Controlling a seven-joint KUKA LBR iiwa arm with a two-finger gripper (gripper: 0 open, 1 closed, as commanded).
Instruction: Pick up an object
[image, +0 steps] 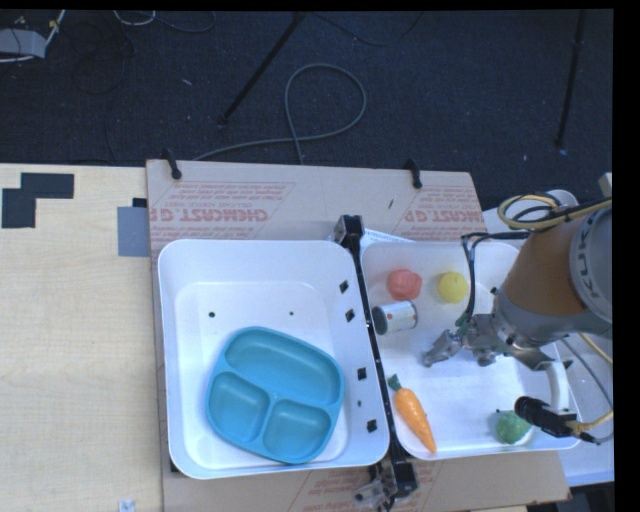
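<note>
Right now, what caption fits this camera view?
End effector hovers in the right bin near carrot; blue tray fills the left.

Bench (70, 330), light wood; cardboard sheet (300, 200) under two white bins (190, 300).

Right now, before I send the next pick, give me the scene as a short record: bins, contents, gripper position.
left bin: holds a blue divided plate
right bin: holds a pink ball, yellow ball, small can, carrot, green ball
gripper: low over the middle of the right bin, right of the can, above the carrot
held object: none seen between the fingers
arm: enters from the right
</note>
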